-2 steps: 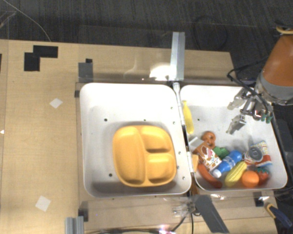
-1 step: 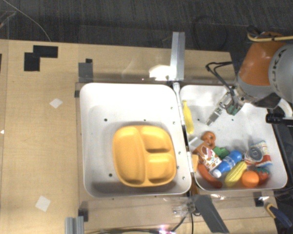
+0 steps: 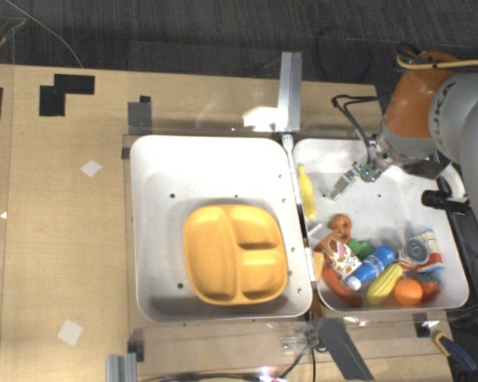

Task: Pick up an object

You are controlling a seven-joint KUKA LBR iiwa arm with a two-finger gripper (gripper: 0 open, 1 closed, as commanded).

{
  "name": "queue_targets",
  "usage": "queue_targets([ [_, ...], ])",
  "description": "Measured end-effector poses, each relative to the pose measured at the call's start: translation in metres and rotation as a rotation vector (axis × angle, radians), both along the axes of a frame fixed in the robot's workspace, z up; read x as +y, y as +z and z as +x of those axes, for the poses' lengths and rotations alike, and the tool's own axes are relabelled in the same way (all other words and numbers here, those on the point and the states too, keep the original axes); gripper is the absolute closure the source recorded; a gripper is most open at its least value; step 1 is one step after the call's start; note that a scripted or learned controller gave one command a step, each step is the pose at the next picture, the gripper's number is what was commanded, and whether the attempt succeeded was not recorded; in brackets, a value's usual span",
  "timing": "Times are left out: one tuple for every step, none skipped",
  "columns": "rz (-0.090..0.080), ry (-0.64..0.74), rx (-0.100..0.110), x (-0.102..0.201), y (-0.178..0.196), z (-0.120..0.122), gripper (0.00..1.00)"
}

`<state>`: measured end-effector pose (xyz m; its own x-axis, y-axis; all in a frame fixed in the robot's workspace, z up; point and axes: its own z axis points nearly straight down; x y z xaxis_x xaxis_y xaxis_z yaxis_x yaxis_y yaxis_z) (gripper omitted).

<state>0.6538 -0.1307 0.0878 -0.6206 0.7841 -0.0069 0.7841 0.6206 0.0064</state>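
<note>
My gripper (image 3: 340,186) hangs over the upper part of the right bin (image 3: 398,193), above bare white floor, with nothing seen in it. The toys lie below it in the bin's front half: an orange figure (image 3: 340,227), a small printed carton (image 3: 342,255), a blue bottle (image 3: 371,264), a yellow corn cob (image 3: 385,282), an orange fruit (image 3: 409,291), a red sausage (image 3: 337,285) and a grey can (image 3: 418,250). A yellow banana-like piece (image 3: 306,191) rests against the bin's left wall, just left of the gripper.
The left bin (image 3: 163,181) holds a yellow divided plate (image 3: 235,253) in its lower middle. A metal post (image 3: 290,94) stands behind the wall between the bins. The arm's orange band (image 3: 410,102) and grey body sit over the right bin's far right corner.
</note>
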Motion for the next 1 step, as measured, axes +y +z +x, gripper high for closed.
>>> queue_targets([
  [-0.002, 0.009, -0.012, 0.0015, 0.0151, 0.0038, 1.00],
])
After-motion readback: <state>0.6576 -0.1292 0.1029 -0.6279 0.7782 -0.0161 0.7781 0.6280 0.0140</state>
